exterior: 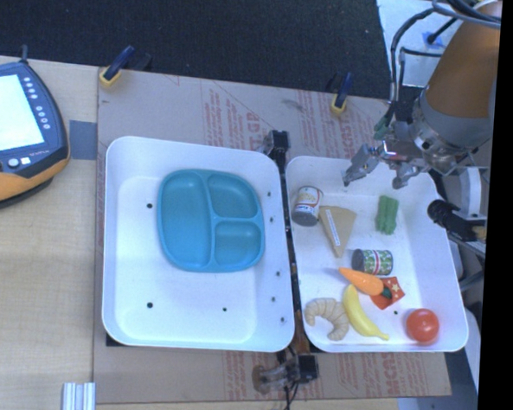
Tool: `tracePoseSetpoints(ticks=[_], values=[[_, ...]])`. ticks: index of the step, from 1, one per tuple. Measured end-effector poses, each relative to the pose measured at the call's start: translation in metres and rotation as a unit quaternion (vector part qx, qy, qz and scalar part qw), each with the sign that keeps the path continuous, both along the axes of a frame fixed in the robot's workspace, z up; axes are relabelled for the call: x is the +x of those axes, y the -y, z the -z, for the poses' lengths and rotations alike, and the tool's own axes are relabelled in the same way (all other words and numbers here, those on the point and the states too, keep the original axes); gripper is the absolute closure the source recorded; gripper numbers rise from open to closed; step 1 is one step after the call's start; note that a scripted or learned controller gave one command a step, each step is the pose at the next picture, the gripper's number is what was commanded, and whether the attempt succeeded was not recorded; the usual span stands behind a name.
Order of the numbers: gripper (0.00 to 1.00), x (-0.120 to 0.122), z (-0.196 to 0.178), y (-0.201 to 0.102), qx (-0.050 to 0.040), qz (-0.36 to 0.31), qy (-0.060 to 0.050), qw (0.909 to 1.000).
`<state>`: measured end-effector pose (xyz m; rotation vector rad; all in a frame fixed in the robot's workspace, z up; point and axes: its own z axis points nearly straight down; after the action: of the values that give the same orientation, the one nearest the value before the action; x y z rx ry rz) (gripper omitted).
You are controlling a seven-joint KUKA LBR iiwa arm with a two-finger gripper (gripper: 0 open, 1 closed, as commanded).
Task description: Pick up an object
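The right bin holds several toy foods: a tin can on its side, a tan cheese wedge, a green pickle, a small dark can, a carrot on a red piece, a banana, a croissant and a tomato. My gripper hangs above the far end of this bin, open, its two fingers spread with nothing between them. It is up and left of the pickle and right of the tin can.
The left bin holds a blue divided plate. A tablet in an orange case lies at the far left of the bench. Clamps hold the cardboard at the back edge.
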<state>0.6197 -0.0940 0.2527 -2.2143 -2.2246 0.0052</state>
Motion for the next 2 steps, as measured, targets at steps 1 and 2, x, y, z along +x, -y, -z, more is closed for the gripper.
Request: tracePoseSetpoints(ticks=[1,2], values=[[0.00,0.000,0.139,0.053,-0.0004,0.001,-0.003,1.0000],[0.00,0.038,0.159,0.073,-0.0004,0.000,0.002,1.0000]])
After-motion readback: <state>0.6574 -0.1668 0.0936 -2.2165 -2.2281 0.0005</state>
